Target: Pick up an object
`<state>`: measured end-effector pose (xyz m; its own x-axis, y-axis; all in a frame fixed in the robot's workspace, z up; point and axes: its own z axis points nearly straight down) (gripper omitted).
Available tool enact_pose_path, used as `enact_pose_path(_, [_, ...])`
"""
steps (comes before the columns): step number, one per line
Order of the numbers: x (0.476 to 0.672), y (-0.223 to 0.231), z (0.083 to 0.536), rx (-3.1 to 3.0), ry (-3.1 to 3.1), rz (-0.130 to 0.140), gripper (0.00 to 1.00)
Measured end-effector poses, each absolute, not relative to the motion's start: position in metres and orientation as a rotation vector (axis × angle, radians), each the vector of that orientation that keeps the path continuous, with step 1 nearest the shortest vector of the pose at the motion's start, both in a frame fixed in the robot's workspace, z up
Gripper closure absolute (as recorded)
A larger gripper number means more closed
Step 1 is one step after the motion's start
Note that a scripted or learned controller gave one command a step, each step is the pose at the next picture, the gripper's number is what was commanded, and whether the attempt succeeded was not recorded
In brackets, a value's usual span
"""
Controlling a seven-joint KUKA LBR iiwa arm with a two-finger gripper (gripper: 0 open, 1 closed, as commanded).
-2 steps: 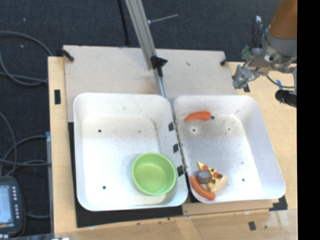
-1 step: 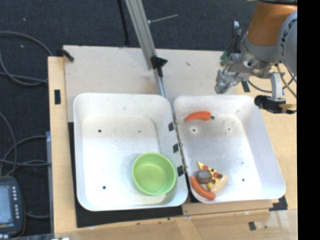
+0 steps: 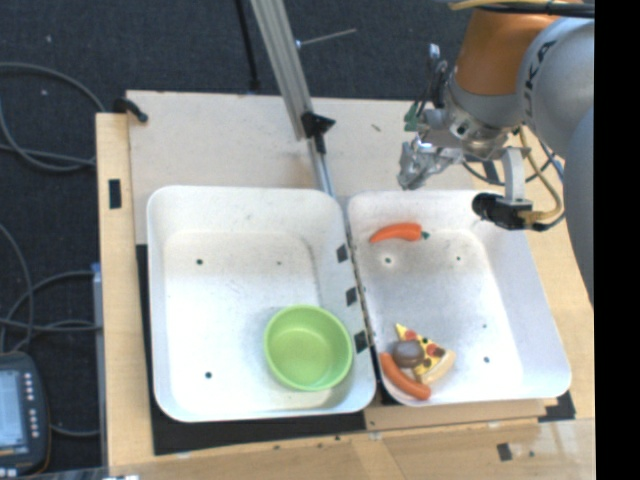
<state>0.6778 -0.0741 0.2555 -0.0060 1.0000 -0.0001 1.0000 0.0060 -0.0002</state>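
- While the grey arm (image 3: 560, 58) with its orange band reaches in from the right, the end effector (image 3: 413, 175) points down over the strip of bench (image 3: 220, 138) just beyond the far rim of the right bin (image 3: 525, 308).
- Whether the end effector is wide or narrow cannot be told from this angle, and nothing can be seen held in it.
- An orange carrot (image 3: 397, 233) with a green tip lies on its side in the right bin, near the far left corner. In the picture it sits just below the end effector and apart from it.
- At the front left corner of the right bin, a small cluster is packed together and touching: a pizza slice (image 3: 436, 359), a round brown-grey piece (image 3: 407, 352) and an orange-red sausage (image 3: 405, 378).
- The cluster seems to rest on a small white plate (image 3: 392, 392), though its edge is hard to tell from the bin.
- A green bowl (image 3: 308, 346) stands upright in the left bin (image 3: 175, 268), close to the front right corner and near the wall shared with the right bin.
- The two bins touch side by side, and a slanted metal rail (image 3: 283, 58) comes down from the top to the point where their far corners meet.
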Motion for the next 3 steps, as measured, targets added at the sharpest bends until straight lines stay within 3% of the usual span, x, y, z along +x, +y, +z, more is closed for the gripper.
enact_pose_path(1, [0.679,-0.025,0.256,-2.213,-2.228,-0.001,1.0])
enact_pose_path(2, [0.659,0.027,0.25,-2.213,-2.228,0.001,1.0])
enact_pose_path(3, [0.66,0.078,0.241,-2.213,-2.228,0.0,1.0])
